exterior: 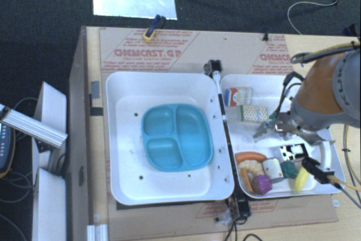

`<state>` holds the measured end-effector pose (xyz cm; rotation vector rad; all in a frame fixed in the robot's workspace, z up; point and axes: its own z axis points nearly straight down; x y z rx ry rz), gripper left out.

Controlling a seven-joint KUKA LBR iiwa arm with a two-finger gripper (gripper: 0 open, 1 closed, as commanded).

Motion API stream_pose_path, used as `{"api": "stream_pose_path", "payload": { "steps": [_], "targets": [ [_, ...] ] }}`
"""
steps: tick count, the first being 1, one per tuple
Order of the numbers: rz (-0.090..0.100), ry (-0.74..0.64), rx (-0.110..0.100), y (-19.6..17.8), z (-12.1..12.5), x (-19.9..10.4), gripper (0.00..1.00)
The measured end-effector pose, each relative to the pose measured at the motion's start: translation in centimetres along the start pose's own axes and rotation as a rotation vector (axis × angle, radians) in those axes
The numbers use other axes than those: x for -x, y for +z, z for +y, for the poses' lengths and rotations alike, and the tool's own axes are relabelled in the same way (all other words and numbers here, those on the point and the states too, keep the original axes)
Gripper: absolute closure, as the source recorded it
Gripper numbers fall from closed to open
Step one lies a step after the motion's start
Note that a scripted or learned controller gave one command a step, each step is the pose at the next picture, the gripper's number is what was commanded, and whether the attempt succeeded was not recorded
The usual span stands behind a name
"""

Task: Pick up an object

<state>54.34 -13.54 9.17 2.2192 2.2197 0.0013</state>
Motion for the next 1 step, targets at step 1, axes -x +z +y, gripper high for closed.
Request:
{"api": "stream_pose_path", "payload": {
  "steps": [1],
  "targets": [
    [0.002, -0.004, 0.002, -9.38, 4.27, -5.78, 0.00]
  ]
}}
